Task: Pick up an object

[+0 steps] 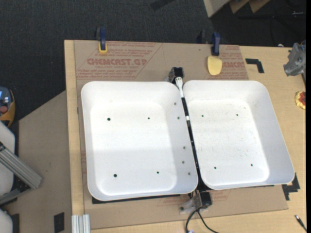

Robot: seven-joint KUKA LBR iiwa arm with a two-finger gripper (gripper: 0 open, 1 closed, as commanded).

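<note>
camera view: two white bins [133, 89] on brown board [146, 57], dark carpet [43, 18]; gripper state unclear.

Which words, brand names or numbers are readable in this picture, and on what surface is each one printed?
"CHEMCAST GP": red print on the brown board behind the left bin.
Smaller red line below it: too blurred to read.
Red print on the board near the yellow piece, behind the right bin: partly hidden and blurred, unreadable.
The bins themselves bear no text.

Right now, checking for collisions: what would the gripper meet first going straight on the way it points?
Likely the bare bench beside the right bin: the gripper seems to point down there, though depth is unclear.
</note>
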